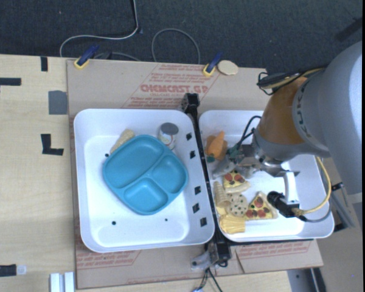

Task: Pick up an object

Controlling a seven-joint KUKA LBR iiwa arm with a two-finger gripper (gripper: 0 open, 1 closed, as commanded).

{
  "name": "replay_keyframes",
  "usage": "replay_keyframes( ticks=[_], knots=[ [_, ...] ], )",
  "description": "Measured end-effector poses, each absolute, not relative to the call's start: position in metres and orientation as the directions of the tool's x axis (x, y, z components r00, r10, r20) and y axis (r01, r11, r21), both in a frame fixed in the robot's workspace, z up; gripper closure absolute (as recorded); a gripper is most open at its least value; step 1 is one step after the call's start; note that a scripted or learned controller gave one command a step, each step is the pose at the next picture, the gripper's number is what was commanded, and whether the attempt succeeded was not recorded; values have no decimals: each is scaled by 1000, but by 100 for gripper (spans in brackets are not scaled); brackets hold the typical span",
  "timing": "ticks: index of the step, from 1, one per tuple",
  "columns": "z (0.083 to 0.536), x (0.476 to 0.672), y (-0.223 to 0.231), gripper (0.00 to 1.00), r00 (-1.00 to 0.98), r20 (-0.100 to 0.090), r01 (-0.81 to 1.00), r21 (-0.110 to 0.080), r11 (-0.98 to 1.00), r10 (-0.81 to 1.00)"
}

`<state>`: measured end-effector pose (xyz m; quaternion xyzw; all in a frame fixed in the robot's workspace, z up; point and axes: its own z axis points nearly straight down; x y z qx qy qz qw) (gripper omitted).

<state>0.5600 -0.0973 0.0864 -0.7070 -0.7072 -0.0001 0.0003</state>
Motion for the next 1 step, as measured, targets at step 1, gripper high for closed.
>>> replay_keyframes(
  ticks=[1],
  knots=[
    [97,561,-98,100,0,-4,1000,6,0,1000]
  ],
)
